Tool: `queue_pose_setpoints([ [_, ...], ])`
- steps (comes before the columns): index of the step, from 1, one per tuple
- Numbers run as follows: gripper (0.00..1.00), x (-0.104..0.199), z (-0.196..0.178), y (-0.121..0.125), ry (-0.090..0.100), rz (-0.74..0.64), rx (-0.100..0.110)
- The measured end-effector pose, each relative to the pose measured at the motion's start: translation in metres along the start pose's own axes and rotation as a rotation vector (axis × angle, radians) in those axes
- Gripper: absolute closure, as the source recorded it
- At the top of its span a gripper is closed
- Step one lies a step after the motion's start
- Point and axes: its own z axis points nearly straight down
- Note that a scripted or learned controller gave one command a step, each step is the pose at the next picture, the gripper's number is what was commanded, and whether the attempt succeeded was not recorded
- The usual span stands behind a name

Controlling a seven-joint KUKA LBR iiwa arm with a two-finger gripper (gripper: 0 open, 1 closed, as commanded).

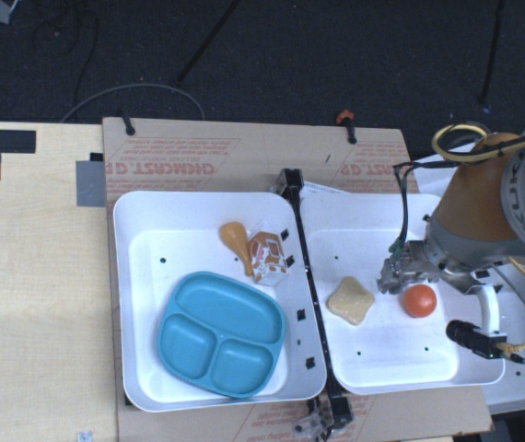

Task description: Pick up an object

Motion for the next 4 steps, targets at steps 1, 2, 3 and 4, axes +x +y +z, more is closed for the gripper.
queue_pose_setpoints([
  [1,1.0,-0.002,-0.042,-0.001,0.0,0.0,-0.001],
  [2,1.0,0.005,-0.089,-0.005,0.0,-0.001,-0.002],
  [3,1.0,0.056,-0.079,0.016,0.002,-0.004,0.003],
  [4,1.0,0.102,-0.086,0.036,0.002,-0.004,0.001],
])
